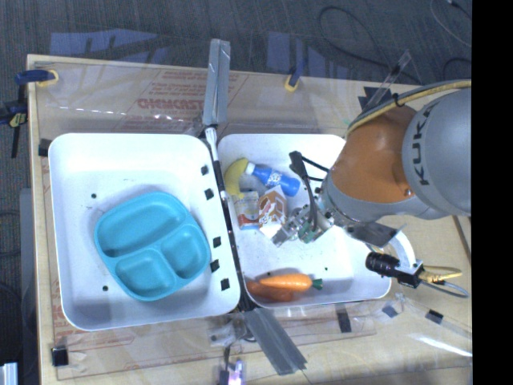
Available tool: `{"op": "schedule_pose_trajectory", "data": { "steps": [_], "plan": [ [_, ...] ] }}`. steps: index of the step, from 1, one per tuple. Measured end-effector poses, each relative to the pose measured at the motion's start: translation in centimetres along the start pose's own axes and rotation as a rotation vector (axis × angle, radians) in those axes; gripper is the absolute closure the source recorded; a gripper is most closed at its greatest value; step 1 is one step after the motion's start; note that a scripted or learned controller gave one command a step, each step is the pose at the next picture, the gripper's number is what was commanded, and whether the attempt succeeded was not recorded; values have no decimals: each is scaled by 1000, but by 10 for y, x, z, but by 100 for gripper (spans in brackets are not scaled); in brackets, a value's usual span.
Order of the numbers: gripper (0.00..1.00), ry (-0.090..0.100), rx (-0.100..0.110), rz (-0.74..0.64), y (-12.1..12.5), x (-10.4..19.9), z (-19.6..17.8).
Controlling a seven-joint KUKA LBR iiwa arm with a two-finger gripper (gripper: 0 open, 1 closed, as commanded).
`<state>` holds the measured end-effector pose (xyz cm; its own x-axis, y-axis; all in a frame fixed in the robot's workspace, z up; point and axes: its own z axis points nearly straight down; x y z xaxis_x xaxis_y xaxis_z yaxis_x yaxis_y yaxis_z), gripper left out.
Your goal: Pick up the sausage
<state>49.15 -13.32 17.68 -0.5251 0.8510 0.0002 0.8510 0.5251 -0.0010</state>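
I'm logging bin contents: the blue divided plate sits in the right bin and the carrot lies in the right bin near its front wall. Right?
Not quite. The camera view shows the blue divided plate in the left bin. The carrot does lie in the right bin, near its front wall.

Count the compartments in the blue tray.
3. The blue tray sits in the left bin: one long compartment along its far side, two smaller ones nearer the camera.

bins: two shallow white plastic bins [72, 239] are sitting side by side | tray: one blue three-compartment plastic tray [151, 245] | carrot: one orange toy carrot [280, 284] | bottle: one blue-and-white bottle [272, 178]
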Motion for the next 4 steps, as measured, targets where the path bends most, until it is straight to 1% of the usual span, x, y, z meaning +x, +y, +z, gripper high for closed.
{"op": "schedule_pose_trajectory", "data": {
  "steps": [1,2,3,4],
  "plan": [
    [100,-1,0,-4,0,-1,-10],
    [100,-4,-2,-95,-4,-67,-124],
    [100,-4,-2,-186,-21,-74,-211],
    [100,-2,-1,-473,-53,-59,-161]
  ]
}}
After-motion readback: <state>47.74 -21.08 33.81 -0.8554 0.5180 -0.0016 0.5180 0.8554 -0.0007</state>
